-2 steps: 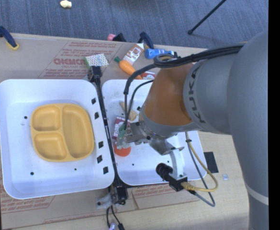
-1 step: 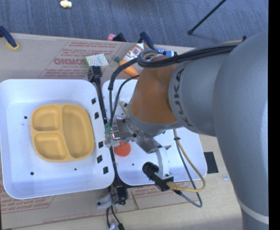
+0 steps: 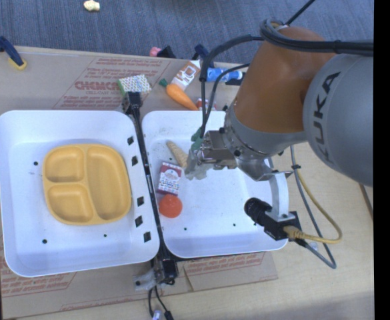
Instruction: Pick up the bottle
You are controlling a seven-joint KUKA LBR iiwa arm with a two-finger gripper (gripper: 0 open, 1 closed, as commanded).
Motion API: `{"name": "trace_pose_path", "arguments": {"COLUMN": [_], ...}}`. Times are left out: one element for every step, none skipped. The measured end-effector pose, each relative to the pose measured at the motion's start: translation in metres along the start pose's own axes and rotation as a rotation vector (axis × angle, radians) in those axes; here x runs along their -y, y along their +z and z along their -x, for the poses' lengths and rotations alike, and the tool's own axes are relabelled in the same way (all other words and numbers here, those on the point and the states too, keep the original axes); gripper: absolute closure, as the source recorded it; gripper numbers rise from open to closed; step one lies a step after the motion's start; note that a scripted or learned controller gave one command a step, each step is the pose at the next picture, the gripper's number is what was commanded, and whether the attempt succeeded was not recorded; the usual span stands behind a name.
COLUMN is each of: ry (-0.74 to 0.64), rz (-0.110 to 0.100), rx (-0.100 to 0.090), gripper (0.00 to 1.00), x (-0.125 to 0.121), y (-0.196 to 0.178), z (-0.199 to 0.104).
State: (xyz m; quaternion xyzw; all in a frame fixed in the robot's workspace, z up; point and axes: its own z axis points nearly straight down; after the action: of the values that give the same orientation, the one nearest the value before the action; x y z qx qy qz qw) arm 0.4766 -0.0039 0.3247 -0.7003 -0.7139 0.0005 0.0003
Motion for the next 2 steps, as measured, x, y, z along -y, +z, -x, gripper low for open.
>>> {"name": "trace_pose_path", "arguments": {"ry": [-0.248,-0.139], "rz": [-0.004,-0.002], "rx": [-0.001,-0.001], "gripper": [1.0,1.0], "x": [0.001,-0.001], "y": [0.134,0.059], "z": [0.002,-0.068]}}
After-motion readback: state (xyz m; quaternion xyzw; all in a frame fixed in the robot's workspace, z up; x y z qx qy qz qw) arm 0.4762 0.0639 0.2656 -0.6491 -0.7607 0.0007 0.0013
